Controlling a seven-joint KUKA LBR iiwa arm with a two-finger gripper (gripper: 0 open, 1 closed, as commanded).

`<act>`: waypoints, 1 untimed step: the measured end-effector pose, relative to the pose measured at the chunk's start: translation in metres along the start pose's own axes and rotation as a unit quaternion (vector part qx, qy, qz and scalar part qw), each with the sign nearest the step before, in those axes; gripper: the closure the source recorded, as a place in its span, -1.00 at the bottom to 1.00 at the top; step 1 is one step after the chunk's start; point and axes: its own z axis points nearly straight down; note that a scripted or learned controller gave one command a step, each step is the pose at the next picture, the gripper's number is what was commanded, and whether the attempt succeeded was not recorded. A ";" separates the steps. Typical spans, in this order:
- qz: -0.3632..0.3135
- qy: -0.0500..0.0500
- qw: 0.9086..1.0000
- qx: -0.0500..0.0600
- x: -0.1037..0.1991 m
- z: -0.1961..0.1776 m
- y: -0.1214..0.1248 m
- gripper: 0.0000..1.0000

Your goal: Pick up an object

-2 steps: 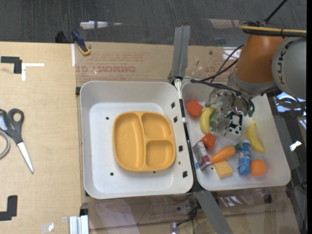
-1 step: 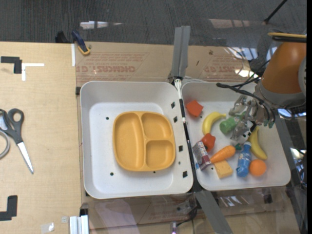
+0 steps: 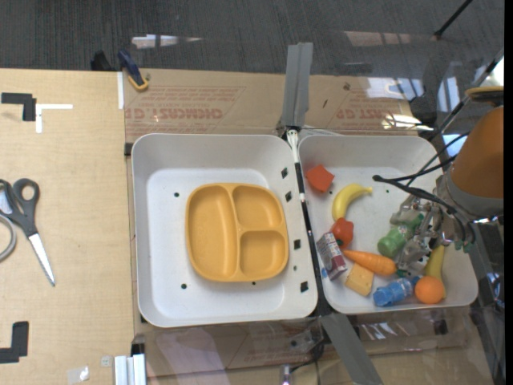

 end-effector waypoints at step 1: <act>0.051 0.000 0.999 0.000 -0.002 0.000 0.076 -1.00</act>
